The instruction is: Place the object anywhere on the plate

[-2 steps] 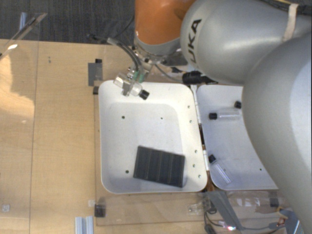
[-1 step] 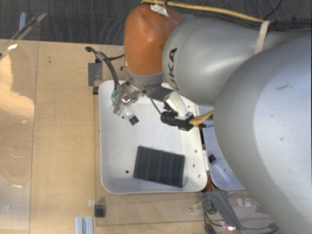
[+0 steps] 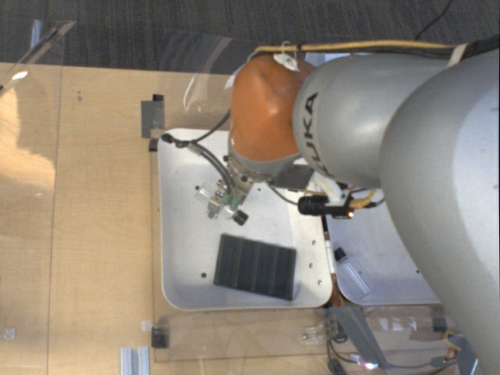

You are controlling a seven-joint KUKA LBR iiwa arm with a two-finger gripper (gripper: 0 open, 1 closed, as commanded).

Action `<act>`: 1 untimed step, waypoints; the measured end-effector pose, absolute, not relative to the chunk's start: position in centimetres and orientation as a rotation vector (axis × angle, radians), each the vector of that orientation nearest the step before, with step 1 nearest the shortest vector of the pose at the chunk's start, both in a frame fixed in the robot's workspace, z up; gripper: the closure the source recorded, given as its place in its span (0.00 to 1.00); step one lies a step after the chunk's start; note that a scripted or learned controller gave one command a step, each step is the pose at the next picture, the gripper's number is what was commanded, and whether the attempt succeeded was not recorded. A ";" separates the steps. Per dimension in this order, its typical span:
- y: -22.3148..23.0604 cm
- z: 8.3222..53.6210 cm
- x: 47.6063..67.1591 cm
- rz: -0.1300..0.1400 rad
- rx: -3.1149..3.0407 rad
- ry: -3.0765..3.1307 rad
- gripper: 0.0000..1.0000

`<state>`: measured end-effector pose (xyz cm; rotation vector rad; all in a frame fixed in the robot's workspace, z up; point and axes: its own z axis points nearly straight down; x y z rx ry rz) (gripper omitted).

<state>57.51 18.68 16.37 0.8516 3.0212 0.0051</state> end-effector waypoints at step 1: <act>23.0 15.0 52.4 0.006 0.862 3.018 1.00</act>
